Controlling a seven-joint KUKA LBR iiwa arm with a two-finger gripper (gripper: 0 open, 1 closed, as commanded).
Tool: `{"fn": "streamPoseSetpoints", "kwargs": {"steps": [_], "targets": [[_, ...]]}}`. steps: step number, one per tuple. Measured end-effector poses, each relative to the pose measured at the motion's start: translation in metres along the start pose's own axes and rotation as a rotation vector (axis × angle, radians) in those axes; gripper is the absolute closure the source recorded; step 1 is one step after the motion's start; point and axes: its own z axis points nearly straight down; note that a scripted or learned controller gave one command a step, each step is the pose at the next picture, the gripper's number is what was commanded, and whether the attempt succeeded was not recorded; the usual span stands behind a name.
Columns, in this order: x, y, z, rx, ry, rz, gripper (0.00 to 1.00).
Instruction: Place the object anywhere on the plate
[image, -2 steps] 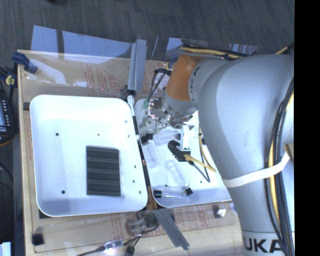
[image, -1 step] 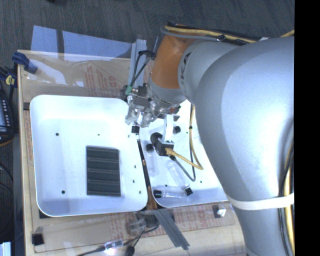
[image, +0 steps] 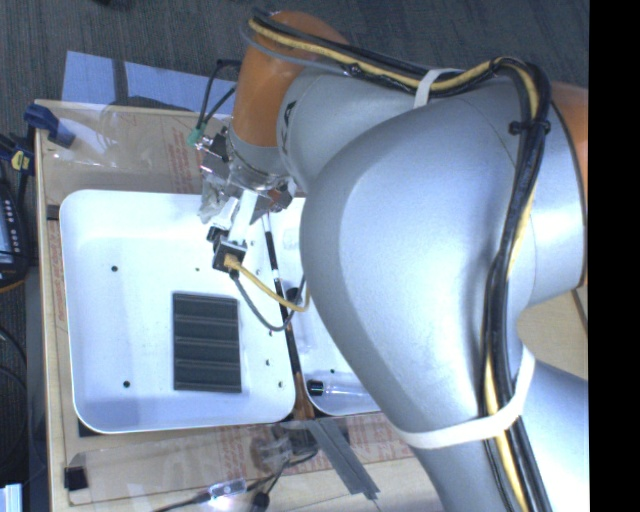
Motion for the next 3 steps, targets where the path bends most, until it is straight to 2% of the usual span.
{"fn": "streamPoseSetpoints", "kwargs": {"steps": [1,2,3], "targets": [[0.061,-0.031,-0.033,-0.002,0.001,-0.483,1.0],[0.092,-0.048,0.034,0.001,-0.003,-1.049,1.0],[0.018,-0.073,0.091,0.001,-0.002,-1.155,1.0]]}}
